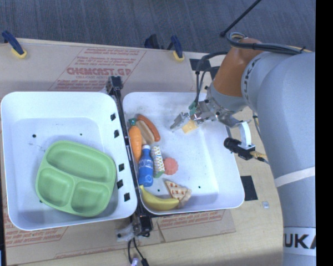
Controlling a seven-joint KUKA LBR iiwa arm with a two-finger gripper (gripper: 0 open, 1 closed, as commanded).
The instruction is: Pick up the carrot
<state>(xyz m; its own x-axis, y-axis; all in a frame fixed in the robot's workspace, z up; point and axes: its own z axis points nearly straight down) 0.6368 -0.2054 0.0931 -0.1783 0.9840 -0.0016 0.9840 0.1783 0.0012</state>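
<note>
The long orange carrot (pixel 135 141) lies in the right white bin (pixel 222 176), by its left wall, beside the blue bottle (pixel 146 167). The metal gripper (pixel 184 122) hangs apart from it, grasping a small yellow block (pixel 189 127). The carrot is not picked up yet.

arm (pixel 277 110): reaching in, bent | gripper (pixel 184 121): low, pointing left

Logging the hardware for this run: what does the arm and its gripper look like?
The arm is thick, rounded and grey, with an orange band above the wrist, a pale stripe and black lettering lower down. Black cables run past it. The gripper is small and metallic.
</note>
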